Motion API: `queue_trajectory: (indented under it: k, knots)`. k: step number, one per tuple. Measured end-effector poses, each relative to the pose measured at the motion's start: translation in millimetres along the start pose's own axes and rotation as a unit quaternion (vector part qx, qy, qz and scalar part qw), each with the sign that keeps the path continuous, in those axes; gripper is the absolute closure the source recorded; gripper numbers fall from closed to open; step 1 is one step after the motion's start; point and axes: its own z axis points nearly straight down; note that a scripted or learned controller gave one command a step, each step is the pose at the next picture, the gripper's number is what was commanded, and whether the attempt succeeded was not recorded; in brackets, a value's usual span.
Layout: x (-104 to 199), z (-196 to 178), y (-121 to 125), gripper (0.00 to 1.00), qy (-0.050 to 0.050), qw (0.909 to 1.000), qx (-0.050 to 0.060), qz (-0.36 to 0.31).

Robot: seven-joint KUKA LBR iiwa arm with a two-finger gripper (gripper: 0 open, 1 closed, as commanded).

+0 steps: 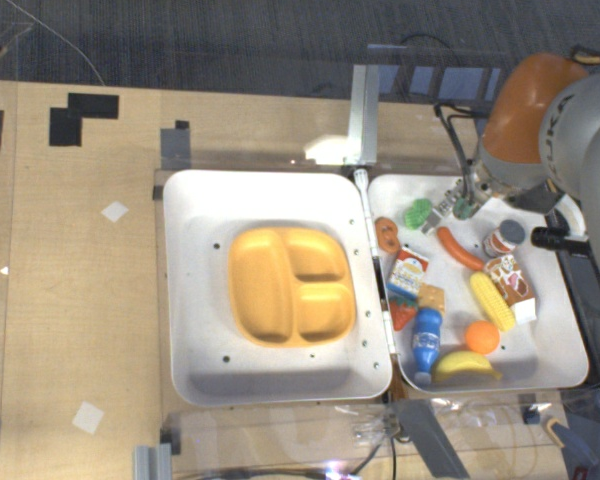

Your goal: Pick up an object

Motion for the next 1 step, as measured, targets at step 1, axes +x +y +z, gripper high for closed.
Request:
queue_trajectory:
  k: [1]
  knots:
    - [51.1, -87.8, 40.5, 1.00, 0.004, 0.9965, 0.002, 0.084]
